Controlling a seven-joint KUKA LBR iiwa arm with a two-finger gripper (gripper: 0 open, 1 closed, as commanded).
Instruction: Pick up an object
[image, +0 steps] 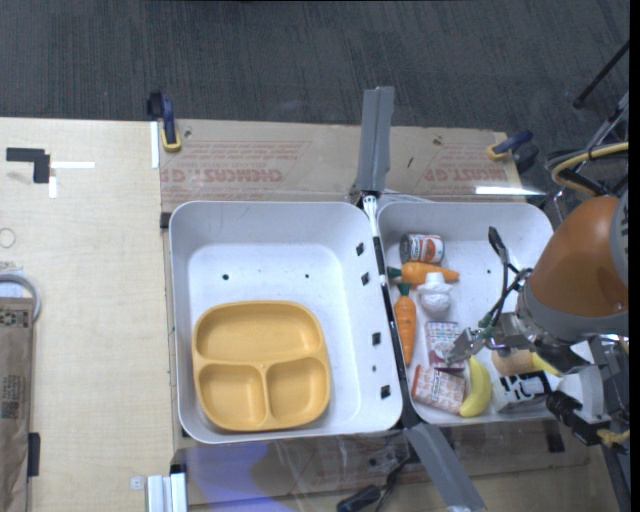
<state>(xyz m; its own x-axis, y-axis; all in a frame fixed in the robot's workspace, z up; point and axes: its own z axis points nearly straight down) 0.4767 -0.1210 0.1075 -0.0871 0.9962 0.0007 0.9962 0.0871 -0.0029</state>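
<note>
My gripper (468, 345), finger state I cannot tell, hangs over crowded items; the curved yellow banana (477, 390) just below it may slip against the neighbouring flat red-and-white packet (437, 386).

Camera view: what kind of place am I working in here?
Probably a robotics lab bench for bin-picking trials: two white bins clamped side by side on a cardboard sheet, a yellow divided tray, toy food like a banana.

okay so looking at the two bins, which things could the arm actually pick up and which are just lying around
Job: claw; banana; carrot; can; snack packet; yellow tray.

Lying about: blue clamps on the bench; brown bag at the left edge.
</note>
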